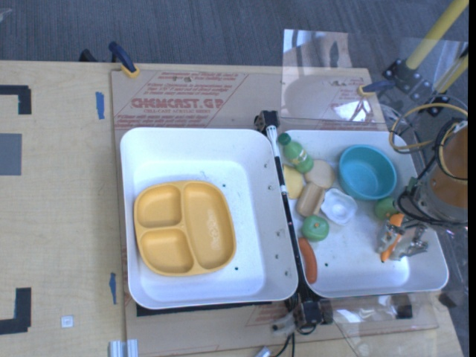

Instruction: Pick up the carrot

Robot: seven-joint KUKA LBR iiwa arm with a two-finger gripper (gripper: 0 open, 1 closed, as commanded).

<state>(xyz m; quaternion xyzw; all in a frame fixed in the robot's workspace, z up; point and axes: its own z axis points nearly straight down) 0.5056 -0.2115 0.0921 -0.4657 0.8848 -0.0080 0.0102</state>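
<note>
Camera view: two white bins. Left bin (149, 151): one yellow tray (184, 227). Right bin (428, 274): one blue bowl (367, 172), gripper (398, 242) by right edge, pinching one carrot (392, 236).

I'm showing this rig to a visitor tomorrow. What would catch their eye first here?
Most likely the yellow tray, with three compartments, sitting alone in the left bin. Next, the blue bowl at the far side of the cluttered right bin. Then the end effector low over that bin's right side with a carrot at it, while an orange-red piece lies by the divider.
</note>
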